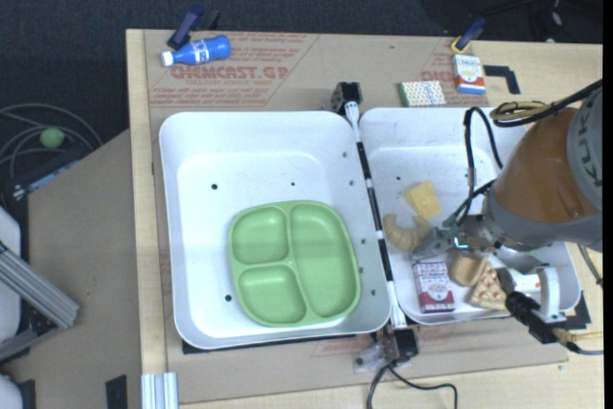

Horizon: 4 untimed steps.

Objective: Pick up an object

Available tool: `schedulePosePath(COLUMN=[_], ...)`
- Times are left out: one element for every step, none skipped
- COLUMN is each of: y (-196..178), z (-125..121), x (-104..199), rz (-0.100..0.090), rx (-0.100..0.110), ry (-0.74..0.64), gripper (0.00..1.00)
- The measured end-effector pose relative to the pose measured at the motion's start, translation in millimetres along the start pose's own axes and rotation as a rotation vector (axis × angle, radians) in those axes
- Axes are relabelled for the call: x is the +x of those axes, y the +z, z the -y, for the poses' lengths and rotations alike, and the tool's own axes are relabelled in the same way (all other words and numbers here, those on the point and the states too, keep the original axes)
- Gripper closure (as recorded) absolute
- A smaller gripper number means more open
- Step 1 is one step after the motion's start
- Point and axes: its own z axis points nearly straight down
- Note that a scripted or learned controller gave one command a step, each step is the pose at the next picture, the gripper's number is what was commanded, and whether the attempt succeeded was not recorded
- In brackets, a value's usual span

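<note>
Whether our jaws are parted we cannot tell; our gripper (458, 242) sits low in the right bin (402, 131), among a croissant (404, 232), yellow block (422, 199) and red packet (434, 286).

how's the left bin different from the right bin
The left bin holds one thing, a green divided plate; the right bin holds several small items, among them a yellow block, a croissant and a red packet. The left bin is in full view; the arm covers part of the right bin. Both are shallow, white and side by side.
</note>
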Motion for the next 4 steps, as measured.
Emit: schedulePosePath(y=[0, 0, -12, -97], z=[0, 0, -1, 1], x=[1, 1, -4, 31], rz=[0.002, 0.001, 0.012, -0.002], rx=[-0.001, -0.001, -0.01, 0.009], ry=[0.002, 0.001, 0.006, 0.001], gripper=[0.0, 0.0, 1.0, 1.0])
